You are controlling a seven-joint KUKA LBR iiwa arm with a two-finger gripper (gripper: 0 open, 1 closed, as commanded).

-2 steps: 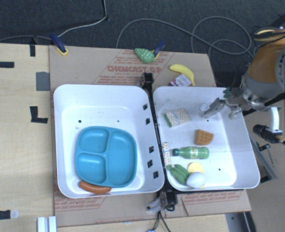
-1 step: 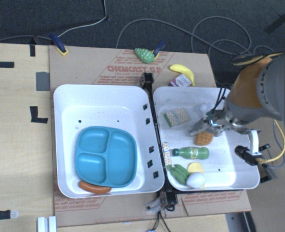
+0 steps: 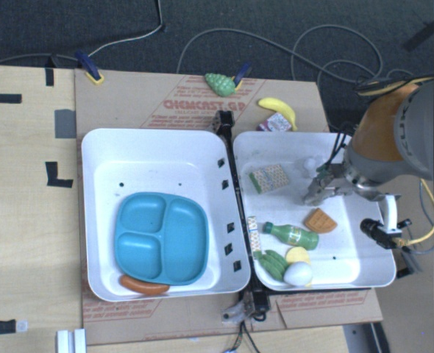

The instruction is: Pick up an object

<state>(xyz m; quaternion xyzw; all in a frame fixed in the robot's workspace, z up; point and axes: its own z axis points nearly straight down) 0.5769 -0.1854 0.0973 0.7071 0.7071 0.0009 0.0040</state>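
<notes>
Grey arm (image 3: pixel 423 134), orange band (image 3: pixel 382 127), metal gripper (image 3: pixel 318 190), black cables

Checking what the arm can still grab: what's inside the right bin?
The right bin holds a green patterned packet, a waffle-like brown piece, a green bottle, a green vegetable, a yellow piece and a white egg. The claw covers part of the floor.

Dark carpet (image 3: pixel 70 6) crossed by cables (image 3: pixel 327 46) lies beyond a cardboard-covered (image 3: pixel 195 101) wooden bench (image 3: pixel 18 219).
</notes>
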